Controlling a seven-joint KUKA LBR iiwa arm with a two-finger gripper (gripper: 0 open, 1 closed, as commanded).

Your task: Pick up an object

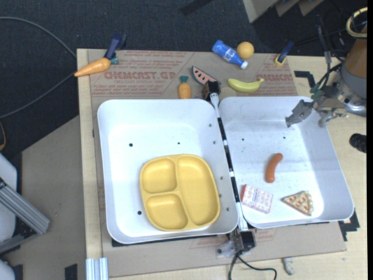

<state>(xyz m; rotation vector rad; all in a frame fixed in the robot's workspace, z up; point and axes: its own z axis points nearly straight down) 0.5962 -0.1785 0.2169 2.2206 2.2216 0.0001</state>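
My gripper [309, 116] hangs over the far right part of the right bin [344, 182], open, with nothing between its fingers. In that bin lie a red-brown sausage [273, 167] near the middle, a pink-and-white checked packet [256, 198] at the front, and a pizza slice [299, 202] to the packet's right. The sausage is well to the front-left of the gripper. The left bin [116, 127] holds a yellow divided plate [179, 191].
Behind the bins on the bench lie a carrot [92, 67], a small orange toy [185, 90], a watermelon slice [201, 74], a banana [245, 84], a blue bottle [228, 53] and an orange [245, 49]. A black divider [224, 147] separates the bins.
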